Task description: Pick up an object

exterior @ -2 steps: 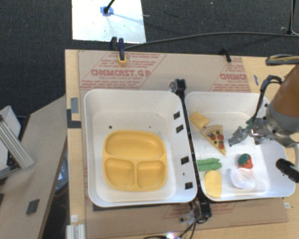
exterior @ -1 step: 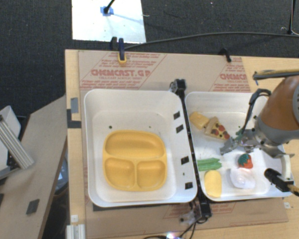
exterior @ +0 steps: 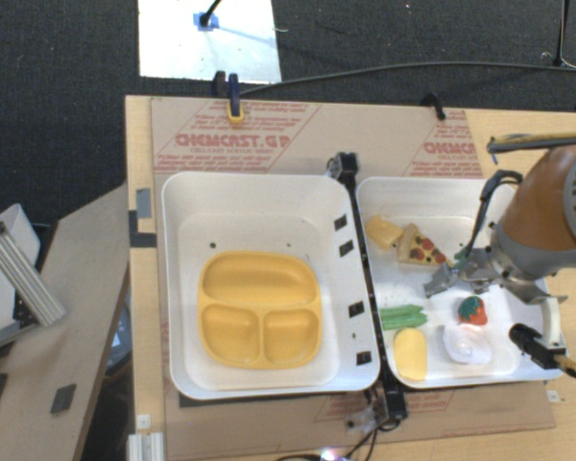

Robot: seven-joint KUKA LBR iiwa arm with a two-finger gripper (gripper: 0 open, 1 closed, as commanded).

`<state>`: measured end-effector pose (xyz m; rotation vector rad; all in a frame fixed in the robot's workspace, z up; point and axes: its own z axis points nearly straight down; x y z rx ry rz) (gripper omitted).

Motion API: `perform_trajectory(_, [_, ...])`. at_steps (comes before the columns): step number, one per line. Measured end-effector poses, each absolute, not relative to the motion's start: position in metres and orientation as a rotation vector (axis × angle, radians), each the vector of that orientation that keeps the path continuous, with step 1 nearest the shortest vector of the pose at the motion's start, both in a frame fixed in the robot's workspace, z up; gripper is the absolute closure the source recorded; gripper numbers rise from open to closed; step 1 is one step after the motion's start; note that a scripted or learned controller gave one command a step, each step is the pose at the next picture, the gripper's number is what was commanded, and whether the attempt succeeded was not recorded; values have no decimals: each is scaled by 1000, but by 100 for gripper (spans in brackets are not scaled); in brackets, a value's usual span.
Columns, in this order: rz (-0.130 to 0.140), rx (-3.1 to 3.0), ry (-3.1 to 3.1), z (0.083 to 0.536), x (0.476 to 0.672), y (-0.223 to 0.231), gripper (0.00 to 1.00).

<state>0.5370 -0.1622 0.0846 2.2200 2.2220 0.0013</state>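
Two white bins sit side by side below me: the left bin (exterior: 187, 257), filling the middle-left of the frame, holds a yellow divided tray (exterior: 260, 308), while the right bin (exterior: 418, 193) holds all the loose pieces I could pick. Going across it, a green bean pod (exterior: 403, 316) and a yellow oval piece (exterior: 410, 352) lie low by the divider, a pale yellow chunk (exterior: 383, 231) and a pizza slice (exterior: 420, 246) sit higher up, and a red strawberry (exterior: 472, 309) rests just above a white lump (exterior: 466, 344) further right. My gripper (exterior: 448, 278) hangs at centre-right, between the pizza slice and the strawberry, and I cannot tell how far apart my fingers stand or whether anything is in them. With pieces crowded this close, I judge a descent could land on bare floor or nudge the strawberry aside.
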Motion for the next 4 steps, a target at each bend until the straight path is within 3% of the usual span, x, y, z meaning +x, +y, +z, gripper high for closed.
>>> perform_trajectory(1, [3,2218,2221,96,538,-162,100])
perform_trajectory(4, [4,2212,2223,245,546,-176,100])
